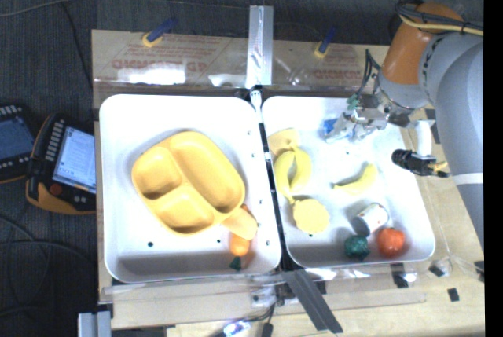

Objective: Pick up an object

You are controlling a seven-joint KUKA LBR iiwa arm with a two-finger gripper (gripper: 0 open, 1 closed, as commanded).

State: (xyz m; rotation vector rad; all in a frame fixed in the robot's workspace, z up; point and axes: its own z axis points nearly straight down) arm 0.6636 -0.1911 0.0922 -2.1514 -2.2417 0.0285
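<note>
My gripper hangs low over the far right part of the right bin, under the orange band of the arm. A small blue object lies just left of it, very close or touching. Also in this bin are a peeled yellow banana toy, a yellow disc, a small banana, a white cylinder, a red tomato and a dark green item.
The left bin holds a large yellow divided plate, with a yellow wedge and an orange carrot-like piece at its near right corner. A handheld pendant lies left of the bench.
</note>
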